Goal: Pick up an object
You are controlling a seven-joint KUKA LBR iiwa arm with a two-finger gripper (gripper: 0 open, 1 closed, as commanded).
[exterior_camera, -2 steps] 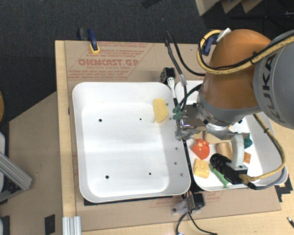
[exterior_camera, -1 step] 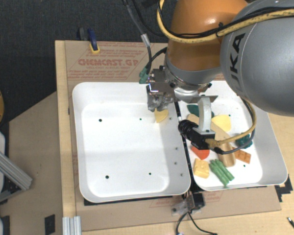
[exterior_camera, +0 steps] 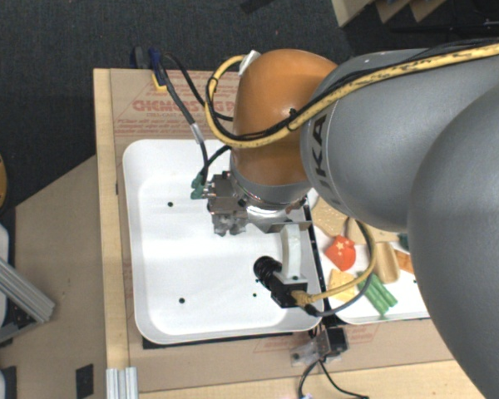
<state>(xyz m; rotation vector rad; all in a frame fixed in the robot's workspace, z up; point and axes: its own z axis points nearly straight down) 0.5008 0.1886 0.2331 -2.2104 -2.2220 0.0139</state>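
The grey arm with its orange band (exterior_camera: pixel 274 98) reaches over the bins from the right and covers much of them. My gripper (exterior_camera: pixel 226 214) hangs over the upper middle of the left bin (exterior_camera: pixel 170 256), seen from above, with nothing visible in it. In the right bin (exterior_camera: pixel 409 307) lie a red object (exterior_camera: pixel 342 253), a green ridged object (exterior_camera: pixel 381 296), a tan wooden piece (exterior_camera: pixel 387 260) and a yellow piece (exterior_camera: pixel 341 282), all partly hidden by the arm.
A black connector with cables (exterior_camera: pixel 270 274) hangs from the arm near the divider between the bins. The bins rest on a cardboard-coloured bench top (exterior_camera: pixel 108 223). Dark floor lies beyond the bench at the left and top.
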